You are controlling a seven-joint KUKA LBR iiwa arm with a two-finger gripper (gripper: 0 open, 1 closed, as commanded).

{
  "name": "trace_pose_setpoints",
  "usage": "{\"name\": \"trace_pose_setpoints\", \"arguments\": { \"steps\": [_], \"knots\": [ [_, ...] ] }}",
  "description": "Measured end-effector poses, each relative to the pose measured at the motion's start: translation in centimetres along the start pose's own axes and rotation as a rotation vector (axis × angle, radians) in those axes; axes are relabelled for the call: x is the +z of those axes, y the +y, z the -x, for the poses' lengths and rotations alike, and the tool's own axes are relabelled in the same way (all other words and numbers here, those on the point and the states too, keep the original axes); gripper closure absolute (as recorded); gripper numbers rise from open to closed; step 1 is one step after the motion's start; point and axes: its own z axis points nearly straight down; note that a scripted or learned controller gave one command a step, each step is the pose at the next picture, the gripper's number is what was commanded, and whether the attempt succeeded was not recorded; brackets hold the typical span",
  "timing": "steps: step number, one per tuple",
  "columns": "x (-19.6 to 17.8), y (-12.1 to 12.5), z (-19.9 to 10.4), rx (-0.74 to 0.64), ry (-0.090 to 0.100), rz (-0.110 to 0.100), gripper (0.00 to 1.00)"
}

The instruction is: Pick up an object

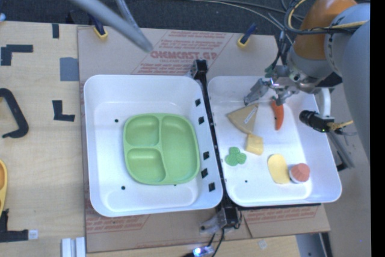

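Note:
My gripper [267, 95] hangs over the back of the right bin [313, 147], its fingers spread open with nothing between them. Just below its right finger lies an orange carrot [278, 116], pointing toward the front. A tan wedge [243, 118] lies under the left finger [253, 93]. Further forward are a small yellow block [254, 144], a green leafy piece [235, 157], a yellow oval piece [277, 168] and a red round piece [299, 173].
The left bin [102, 129] holds a green divided plate [161, 148]. A black divider with clips [204, 123] runs between the bins. The grey arm with its orange band [328, 15] comes in from the back right.

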Motion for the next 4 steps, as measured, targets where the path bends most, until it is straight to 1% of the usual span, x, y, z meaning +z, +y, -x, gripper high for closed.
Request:
{"name": "trace_pose_setpoints", "arguments": {
  "steps": [1, 2, 3, 4],
  "knots": [
    [5.2, 0.0, 0.0, 0.001, 0.000, 0.005, 0.00],
    [3.8, 0.2, -0.2, -0.002, 0.000, 0.010, 1.00],
    [-1.6, 0.8, -1.2, -0.001, 0.002, 0.010, 1.00],
    [-7.5, 0.2, -0.7, 0.000, 0.001, 0.009, 1.00]
  ]
}}
